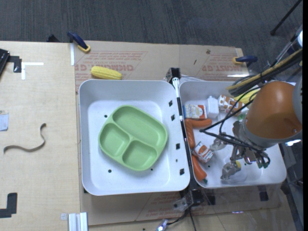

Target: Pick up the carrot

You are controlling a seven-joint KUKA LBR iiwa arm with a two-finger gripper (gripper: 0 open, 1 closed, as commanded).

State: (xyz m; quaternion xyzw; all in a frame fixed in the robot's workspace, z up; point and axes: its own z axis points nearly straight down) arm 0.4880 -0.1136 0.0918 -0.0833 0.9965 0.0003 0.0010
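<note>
Gripper [230, 170] low in right bin [274, 177] — carrot [198, 170] beside it.

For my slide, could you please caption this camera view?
Gripper low in the right bin, beside the carrot; green plate in the left bin.

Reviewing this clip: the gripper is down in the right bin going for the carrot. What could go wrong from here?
1. The gripper sits apart from the carrot, so closing there would likely miss.
2. The carrot lies along the right bin's wall, which may block a grasp.
3. A small carton and other orange pieces crowd it; the wrong item could be taken.
</note>
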